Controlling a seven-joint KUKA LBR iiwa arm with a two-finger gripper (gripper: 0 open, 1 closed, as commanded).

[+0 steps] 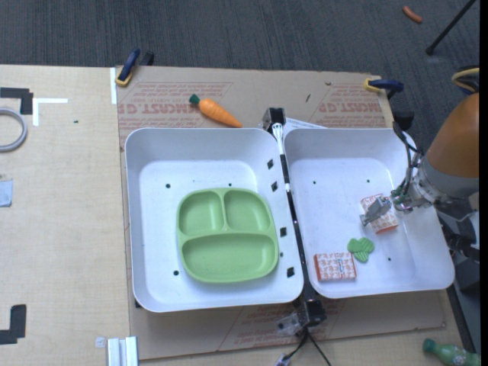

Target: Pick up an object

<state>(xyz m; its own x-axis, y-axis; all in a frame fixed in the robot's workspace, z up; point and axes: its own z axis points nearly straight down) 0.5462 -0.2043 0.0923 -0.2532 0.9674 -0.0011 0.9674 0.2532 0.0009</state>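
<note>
My gripper (377, 213) reaches in from the right and hangs low in the right bin (328, 170). It sits right over a small red-and-white box (384, 222), hiding part of it. Just in front of it lies a green leafy toy (361, 248). A flat pink-and-white packet (335, 267) rests near the bin's front wall. A green divided plate (226, 235) lies in the left bin (152, 174).
A toy carrot (216, 111) lies on the cardboard behind the bins. Blue clamps (128, 65) hold the cardboard's back corners. The arm's orange band (461, 139) stands over the right bin's right wall. A green bottle (450, 351) lies at the front right.
</note>
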